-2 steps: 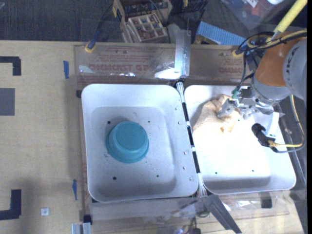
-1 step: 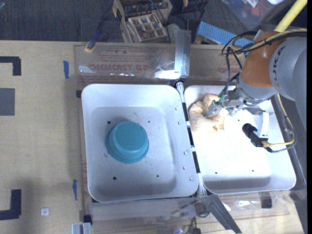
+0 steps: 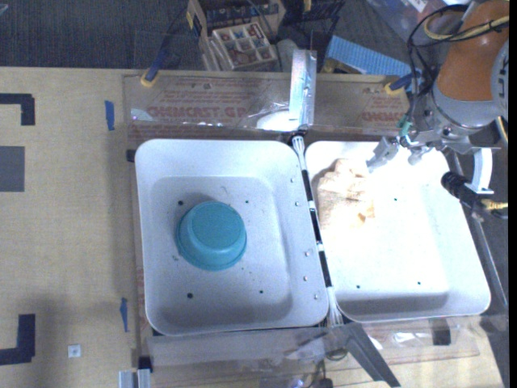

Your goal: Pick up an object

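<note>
Near the right bin's (image 3: 452,297) far edge, the pincer (image 3: 396,152) hangs with fingers spread apart, holding nothing. Just beside it, a pale crumpled object (image 3: 341,186) lies against that bin's far left corner, leaving open floor toward the near edge. Well apart, a teal bowl (image 3: 212,234) sits upside down mid-left bin (image 3: 161,168).

Behind the end effector (image 3: 397,148), beyond the surface (image 3: 65,217), a wooden crate of small items (image 3: 238,35) and a blue ridged block (image 3: 355,55) sit on dark floor. A clear plastic sheet with red lettering (image 3: 210,111) lies to its left. Blue tape strips (image 3: 109,115) mark the tan board farther left.
</note>
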`<state>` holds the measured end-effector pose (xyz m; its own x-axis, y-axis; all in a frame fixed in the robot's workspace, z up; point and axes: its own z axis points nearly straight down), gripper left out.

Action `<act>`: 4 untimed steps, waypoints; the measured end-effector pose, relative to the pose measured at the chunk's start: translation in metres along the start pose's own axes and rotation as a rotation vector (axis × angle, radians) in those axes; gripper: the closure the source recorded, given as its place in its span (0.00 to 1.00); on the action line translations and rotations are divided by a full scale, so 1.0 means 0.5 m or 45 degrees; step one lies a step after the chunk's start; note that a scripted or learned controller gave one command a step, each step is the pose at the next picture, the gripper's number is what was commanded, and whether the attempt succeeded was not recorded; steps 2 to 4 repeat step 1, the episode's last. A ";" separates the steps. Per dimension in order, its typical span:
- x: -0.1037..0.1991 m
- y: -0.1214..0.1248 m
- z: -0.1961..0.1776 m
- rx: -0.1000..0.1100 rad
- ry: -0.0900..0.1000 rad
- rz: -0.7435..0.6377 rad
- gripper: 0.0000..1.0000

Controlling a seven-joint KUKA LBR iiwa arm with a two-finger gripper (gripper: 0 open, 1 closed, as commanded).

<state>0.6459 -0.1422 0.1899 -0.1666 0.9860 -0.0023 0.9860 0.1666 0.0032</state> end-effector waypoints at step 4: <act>0.025 -0.010 0.127 0.003 0.003 -0.163 0.00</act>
